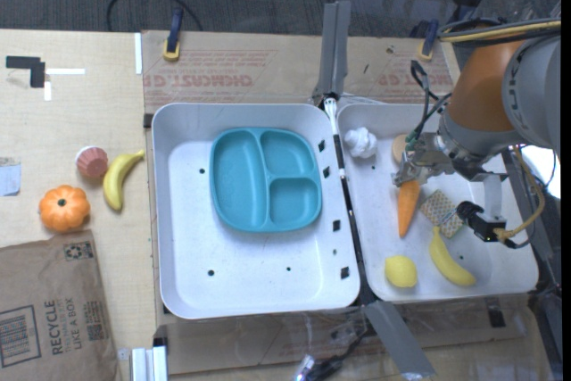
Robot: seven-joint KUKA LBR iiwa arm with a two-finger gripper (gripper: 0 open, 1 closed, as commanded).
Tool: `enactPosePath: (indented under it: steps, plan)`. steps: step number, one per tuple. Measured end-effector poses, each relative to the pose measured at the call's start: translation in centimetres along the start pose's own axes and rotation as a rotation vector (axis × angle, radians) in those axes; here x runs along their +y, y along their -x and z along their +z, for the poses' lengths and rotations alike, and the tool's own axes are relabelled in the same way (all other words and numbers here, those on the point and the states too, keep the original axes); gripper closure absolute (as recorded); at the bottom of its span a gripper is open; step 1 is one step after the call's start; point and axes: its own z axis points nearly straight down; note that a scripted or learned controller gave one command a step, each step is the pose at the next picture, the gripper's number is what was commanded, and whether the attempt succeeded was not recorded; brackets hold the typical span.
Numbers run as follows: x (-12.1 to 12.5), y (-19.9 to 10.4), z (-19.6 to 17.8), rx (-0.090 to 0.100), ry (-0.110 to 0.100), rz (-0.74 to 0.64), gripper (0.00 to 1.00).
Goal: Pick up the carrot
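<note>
Currently I have the gripper (412, 176) lowered into the right bin (379, 268), sitting on the thick end of the carrot (406, 208). Whether it has closed on anything, I cannot tell. The carrot lies flat, its tip pointing away below the tool; approach looks aligned for a top grasp. Beyond it rest a lemon (401, 271) and a banana (450, 260). Legible writing: "RECYCLE" on the paper bag (49, 317), far across the bench.

You can read "RECYCLE LIKE A BOX" on the brown cardboard (49, 308) just below the small pumpkin (64, 208), beside a barcode.
</note>
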Motion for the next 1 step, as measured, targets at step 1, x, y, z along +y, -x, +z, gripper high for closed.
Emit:
enactPosePath:
  steps: [1]
  plan:
    - [-5.49,-3.98,-8.87,0.0,0.0,-0.285,1.0]
